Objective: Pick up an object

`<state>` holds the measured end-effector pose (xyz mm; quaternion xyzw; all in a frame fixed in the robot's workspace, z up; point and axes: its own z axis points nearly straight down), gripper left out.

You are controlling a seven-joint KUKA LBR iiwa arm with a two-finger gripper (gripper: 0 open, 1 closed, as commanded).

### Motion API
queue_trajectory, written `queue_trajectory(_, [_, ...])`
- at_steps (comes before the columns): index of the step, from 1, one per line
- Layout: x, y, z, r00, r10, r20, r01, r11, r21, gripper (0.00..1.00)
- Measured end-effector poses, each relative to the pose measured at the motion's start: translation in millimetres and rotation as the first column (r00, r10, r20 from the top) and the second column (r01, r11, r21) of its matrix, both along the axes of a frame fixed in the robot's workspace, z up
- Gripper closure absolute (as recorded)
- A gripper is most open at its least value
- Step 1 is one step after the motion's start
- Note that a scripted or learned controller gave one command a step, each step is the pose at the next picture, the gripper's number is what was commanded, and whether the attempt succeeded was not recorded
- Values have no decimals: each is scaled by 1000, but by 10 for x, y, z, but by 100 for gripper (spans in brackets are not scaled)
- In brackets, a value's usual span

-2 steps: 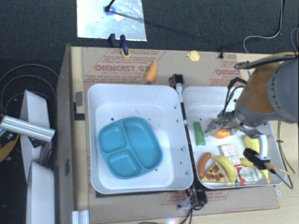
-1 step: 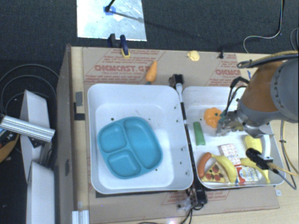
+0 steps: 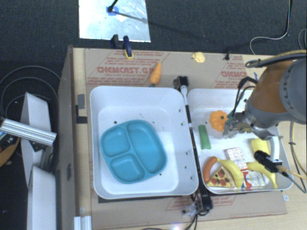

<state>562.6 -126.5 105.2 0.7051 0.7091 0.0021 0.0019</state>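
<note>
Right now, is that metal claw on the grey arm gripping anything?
Gripper: low in the right white bin beside the small orange pumpkin-shaped toy; whether it grips anything cannot be told.

Blue divided tray in left bin

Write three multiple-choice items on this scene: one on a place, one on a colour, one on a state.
1. Where does the divided tray lie?
A. left bin
B. right bin
C. on the floor

2. What colour is the tray?
A. red
B. blue
C. yellow

3. What is the state of the tray's compartments?
A. full of toy food
B. bare
C. covered by a lid

Answers: 1 A, it sits in the left bin. 2 B, it is light blue all over. 3 B, the toy food, such as the banana, lies in the right bin.
</note>
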Motion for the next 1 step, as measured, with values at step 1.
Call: queue_trajectory(1, [90, 226, 45, 1000, 0, -3, 0, 1000, 0, 100])
